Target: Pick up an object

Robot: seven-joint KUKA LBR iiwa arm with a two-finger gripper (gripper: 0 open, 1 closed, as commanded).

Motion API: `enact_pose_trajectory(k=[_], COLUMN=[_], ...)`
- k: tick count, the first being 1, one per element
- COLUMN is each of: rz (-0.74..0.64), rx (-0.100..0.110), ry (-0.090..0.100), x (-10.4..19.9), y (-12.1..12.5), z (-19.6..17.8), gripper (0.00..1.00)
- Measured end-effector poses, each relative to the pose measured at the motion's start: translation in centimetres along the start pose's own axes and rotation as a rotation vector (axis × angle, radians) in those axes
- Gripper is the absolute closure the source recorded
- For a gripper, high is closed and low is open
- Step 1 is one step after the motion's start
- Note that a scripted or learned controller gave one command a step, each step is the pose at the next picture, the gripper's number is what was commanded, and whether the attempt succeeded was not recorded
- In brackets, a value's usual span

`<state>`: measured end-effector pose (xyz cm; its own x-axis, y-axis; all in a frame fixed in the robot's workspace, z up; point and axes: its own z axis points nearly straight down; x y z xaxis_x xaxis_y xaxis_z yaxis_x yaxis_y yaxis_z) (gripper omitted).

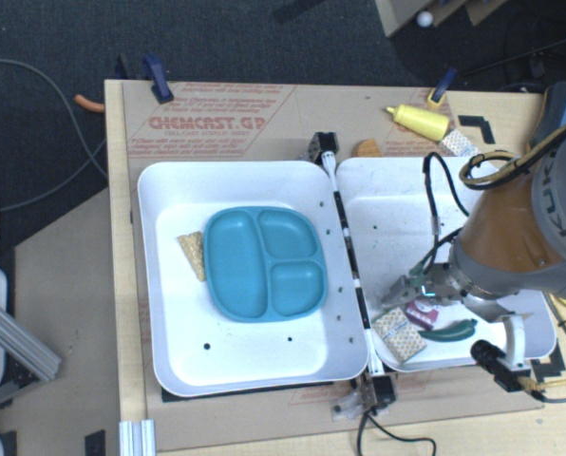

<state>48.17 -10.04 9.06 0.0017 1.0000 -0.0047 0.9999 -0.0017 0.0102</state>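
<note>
White right bin (387,183): you have open floor along its far half, clutter at the near edge. Gripper (414,291) low over a checked block (398,335), a green piece (451,330) lying lengthwise left-right, and something pink, half hidden. Jaw state unclear under the wrist. Left bin (169,255): blue divided plate (264,260), cracker (192,249).

worktop (226,126) is a tan board with red print on the far side | two white bins sit side by side on it, left bin (160,255) and right bin (387,183) touching | yellow bottle (418,120) lying far right | blue clamp (157,78) far left edge
</note>
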Motion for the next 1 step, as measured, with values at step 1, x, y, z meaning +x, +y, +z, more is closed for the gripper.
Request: enact_pose_trajectory(k=[1], rz=[-0.002], rx=[0.007], ry=[0.003], x=[-4.42], y=[11.93], z=[-5.96], gripper=[0.0])
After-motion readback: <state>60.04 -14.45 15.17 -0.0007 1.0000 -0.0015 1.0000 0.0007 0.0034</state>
